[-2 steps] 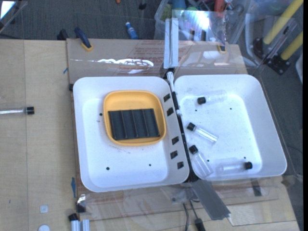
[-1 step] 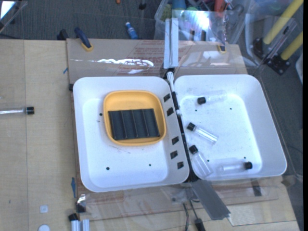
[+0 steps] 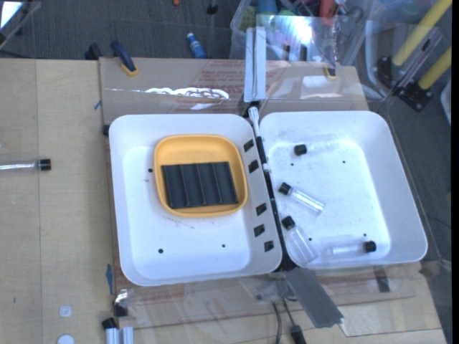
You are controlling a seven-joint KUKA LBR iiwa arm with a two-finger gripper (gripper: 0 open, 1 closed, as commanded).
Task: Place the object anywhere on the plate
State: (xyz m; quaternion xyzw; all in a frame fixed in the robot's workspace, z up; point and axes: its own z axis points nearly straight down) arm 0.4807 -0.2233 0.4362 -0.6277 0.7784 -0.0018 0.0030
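Observation:
A yellow plate [image 3: 201, 151] with rounded corners sits in the left white bin [image 3: 136, 213], toward its back. A dark grey ribbed rectangular block [image 3: 199, 184] lies flat on the plate and covers most of its floor. In the right white bin [image 3: 376, 185] lie several clear plastic tubes with black caps: one near the middle [image 3: 302, 198], one toward the back [image 3: 318, 147], one along the front wall [image 3: 351, 248].
Black clips [image 3: 259, 208] line the seam where the two bins meet. A clear box of coloured items [image 3: 301, 9] stands behind the bins. A capped tube [image 3: 25, 165] lies on the bench at far left, and a grey flat piece [image 3: 313, 297] in front.

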